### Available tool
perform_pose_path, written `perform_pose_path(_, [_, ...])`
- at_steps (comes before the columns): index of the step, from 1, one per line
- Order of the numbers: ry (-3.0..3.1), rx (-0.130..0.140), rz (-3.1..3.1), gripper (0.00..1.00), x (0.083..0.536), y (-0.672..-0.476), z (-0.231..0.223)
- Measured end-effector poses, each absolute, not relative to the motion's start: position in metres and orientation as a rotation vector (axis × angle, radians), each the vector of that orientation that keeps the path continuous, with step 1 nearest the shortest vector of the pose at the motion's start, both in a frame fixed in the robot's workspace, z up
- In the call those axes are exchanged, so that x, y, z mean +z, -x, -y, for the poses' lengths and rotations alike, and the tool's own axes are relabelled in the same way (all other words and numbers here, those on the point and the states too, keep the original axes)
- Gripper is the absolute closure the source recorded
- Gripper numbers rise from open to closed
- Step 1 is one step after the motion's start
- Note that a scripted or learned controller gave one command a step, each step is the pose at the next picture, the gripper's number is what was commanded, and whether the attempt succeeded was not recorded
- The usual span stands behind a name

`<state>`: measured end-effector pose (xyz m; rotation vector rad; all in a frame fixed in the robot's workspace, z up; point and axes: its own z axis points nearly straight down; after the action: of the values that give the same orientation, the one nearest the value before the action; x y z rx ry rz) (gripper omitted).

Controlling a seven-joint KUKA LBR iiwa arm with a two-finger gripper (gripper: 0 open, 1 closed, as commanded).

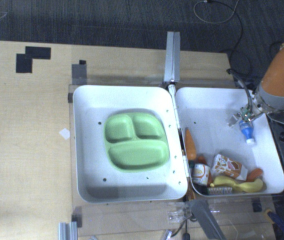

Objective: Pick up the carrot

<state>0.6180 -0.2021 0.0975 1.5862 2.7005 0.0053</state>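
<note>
The carrot (189, 145) is a slim orange piece lying lengthwise against the left wall of the right bin (207, 101), tip toward the back. My gripper (245, 117) hangs over the right side of that bin, well to the right of the carrot and apart from it. A small blue and white object (247, 132) sits directly below the gripper; whether it is held is unclear.
A green divided plate (134, 140) lies in the left bin (89, 134). At the front of the right bin are a small can (200, 173), a printed packet (228, 166), a banana (238, 186) and an orange-red sausage-like piece (255, 174).
</note>
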Motion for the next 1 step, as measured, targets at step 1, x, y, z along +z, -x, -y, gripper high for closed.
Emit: perform_pose_path(1, [-1.882,0.007,-2.512,1.00,0.0993,-0.5999,0.2039])
